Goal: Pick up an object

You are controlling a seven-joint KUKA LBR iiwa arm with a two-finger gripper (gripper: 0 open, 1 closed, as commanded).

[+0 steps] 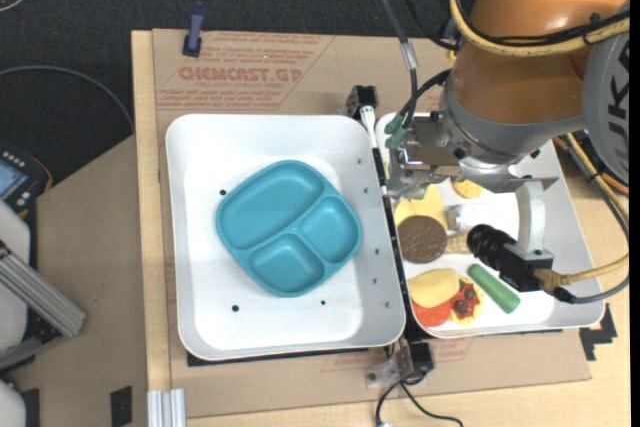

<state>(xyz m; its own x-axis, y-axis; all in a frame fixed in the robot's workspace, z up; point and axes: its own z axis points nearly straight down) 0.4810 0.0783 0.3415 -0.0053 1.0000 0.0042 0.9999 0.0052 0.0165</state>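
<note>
Camera view: the arm [535, 25] reaches in from the right and stands over the far part of the right bin [578, 245]. The gripper [424, 163] sits low, close to the wall shared with the left bin [190, 245]; whether it is wide, narrow or holding anything cannot be told, since the wrist covers it. Candidate objects in the right bin lie near the gripper: a brown disc [421, 237], a green cylinder [494, 286], a yellow piece [433, 286] on an orange-red piece [436, 315], and a small red item [466, 301]. The left bin holds a blue divided plate [289, 227], lying flat near its centre. Both bins rest on a printed cardboard sheet [250, 65].
</note>
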